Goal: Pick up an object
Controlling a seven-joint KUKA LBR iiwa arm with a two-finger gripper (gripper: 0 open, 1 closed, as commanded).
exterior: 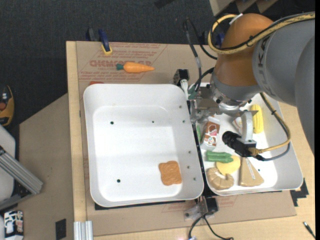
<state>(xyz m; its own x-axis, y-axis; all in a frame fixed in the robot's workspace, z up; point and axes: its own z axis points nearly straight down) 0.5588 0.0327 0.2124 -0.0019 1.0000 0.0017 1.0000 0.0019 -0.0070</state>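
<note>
Two white bins [95, 134], one orange cookie [170, 173] left, toy food heap [232, 166] just below gripper [215, 111], grip unclear.

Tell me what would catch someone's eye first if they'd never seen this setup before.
Probably the big grey arm with its orange band, reaching in from the right and hanging over the right bin, which is crowded with toy food such as a croissant and a corn cob. Next, the left bin, bare but for one orange-brown toy cookie near its lower right corner. A toy carrot lies outside on the cardboard behind it.
</note>
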